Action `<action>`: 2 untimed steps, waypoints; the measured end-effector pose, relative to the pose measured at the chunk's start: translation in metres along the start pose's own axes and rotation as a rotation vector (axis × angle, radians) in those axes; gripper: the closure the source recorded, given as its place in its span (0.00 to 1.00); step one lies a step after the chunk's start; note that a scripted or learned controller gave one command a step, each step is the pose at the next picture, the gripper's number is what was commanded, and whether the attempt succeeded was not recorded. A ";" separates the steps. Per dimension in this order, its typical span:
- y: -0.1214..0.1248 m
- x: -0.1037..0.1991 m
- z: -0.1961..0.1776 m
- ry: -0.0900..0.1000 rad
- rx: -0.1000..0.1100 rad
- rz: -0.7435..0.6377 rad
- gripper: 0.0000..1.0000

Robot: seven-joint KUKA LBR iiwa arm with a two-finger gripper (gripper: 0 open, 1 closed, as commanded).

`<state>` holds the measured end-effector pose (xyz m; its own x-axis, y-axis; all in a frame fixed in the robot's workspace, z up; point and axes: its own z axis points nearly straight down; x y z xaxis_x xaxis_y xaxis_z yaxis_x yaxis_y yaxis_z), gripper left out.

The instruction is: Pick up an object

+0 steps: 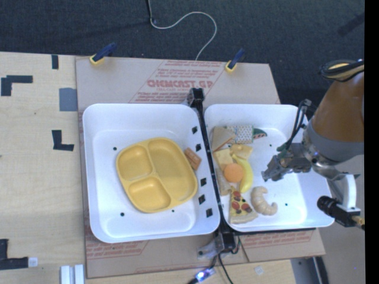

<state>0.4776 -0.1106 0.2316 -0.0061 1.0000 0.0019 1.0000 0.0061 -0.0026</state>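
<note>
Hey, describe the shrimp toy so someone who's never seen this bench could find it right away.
Look in the right bin, the one the gripper hangs over, where toy food is heaped against the divider. The shrimp lies at the near end of that heap, just right of the pizza slice and below the banana. It is the only pale, curled piece.

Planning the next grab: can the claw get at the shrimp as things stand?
Probably yes. The claw hovers in the right bin just above the shrimp, with bare floor between them; only the pizza slice crowds its far side.
</note>
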 end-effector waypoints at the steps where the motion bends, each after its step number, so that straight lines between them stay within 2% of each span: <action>1: 0.001 0.043 0.006 -0.001 0.001 0.001 1.00; 2: 0.010 0.098 -0.002 0.000 -0.001 -0.002 1.00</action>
<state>0.4871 -0.0129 0.2335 -0.0077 1.0000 0.0019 1.0000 0.0077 -0.0019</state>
